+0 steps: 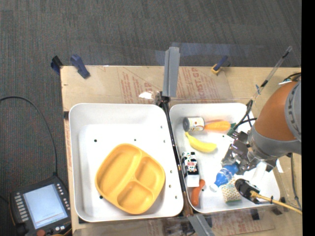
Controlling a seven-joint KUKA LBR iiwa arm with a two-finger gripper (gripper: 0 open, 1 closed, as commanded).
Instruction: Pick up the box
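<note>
White plastic forms two shallow bins side by side on the cardboard-topped bench (113, 85). The left bin (83, 117) holds a yellow three-compartment plastic tray (130, 178), lying at a slant near the bin's middle, toward six o'clock.

In the right bin (216, 108), a small black and white printed box (190, 163) lies flat against the left wall, at about nine o'clock from the bin's centre. Just at six o'clock from the box is an orange-red sausage-shaped toy (197, 192), close to the bin's lower left corner. At one o'clock from the box a yellow banana (201, 143) lies on its side, and beyond it, toward twelve o'clock, a small metal can (194, 124) rests on its side next to an orange carrot (217, 126).

The grey arm with the orange band (278, 117) reaches in from three o'clock, its gripper (238, 157) low over the right half of the right bin, well apart from the box. Whether the gripper is wide or narrow cannot be told from this angle. Just below it, at seven o'clock, lies a blue and clear plastic bottle (225, 174), with a pale speckled sponge-like block (230, 193) at six o'clock.

A grey handheld control pendant (40, 208) sits off the bench at its eight o'clock corner.
</note>
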